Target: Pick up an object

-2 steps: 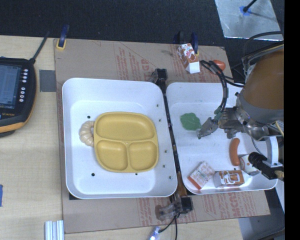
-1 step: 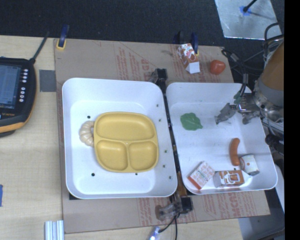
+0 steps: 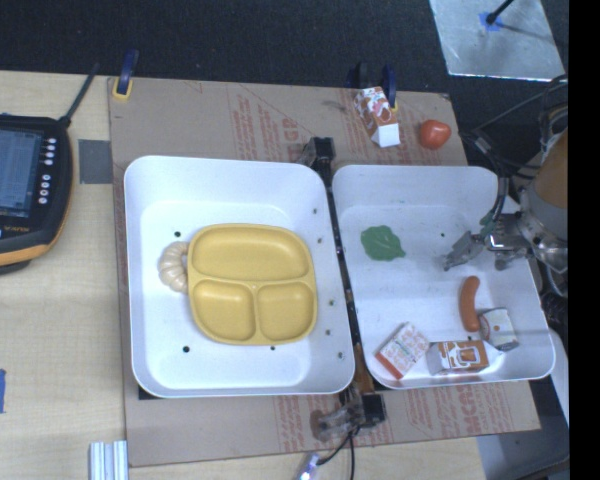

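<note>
My gripper (image 3: 483,256) hangs over the right side of the right bin (image 3: 420,193), open, with nothing between its fingers. Just below it lies an orange-red sausage (image 3: 469,303). A green leaf-shaped piece (image 3: 383,242) rests to the gripper's left. Along the bin's front wall sit a red-and-white carton (image 3: 403,351), a brown-and-white carton (image 3: 462,356) and a small grey-white block (image 3: 498,328). The left bin (image 3: 150,358) holds a yellow divided plate (image 3: 250,282) with a beige bread-like item (image 3: 172,265) against its left side.
On the cardboard behind the right bin stand a small red-and-white carton (image 3: 377,115) and a red tomato (image 3: 435,133). A teach pendant with an orange rim (image 3: 15,190) lies on the bench at far left. The arm (image 3: 546,193) enters from the right edge.
</note>
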Robot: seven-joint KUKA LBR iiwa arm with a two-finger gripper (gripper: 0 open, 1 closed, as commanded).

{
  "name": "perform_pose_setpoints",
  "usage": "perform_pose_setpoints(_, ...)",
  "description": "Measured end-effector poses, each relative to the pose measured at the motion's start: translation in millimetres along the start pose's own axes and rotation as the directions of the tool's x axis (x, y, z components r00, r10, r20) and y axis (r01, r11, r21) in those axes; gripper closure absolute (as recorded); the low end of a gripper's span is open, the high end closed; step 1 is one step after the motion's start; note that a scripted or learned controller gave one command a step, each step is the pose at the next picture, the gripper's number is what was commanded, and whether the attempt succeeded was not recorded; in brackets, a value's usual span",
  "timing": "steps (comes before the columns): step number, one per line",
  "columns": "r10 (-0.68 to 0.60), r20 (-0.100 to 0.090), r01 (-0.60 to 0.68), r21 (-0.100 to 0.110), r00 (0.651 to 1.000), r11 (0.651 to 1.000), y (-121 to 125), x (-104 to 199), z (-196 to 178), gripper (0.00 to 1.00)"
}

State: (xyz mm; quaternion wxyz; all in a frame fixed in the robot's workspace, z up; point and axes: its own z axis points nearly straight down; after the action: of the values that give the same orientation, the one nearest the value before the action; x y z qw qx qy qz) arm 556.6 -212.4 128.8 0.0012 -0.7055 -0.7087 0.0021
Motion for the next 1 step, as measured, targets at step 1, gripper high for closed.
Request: perform_pose_setpoints(1,-0.001,-0.002,0.001,0.000,1.000,1.000,-39.3,21.8,37.8,0.00)
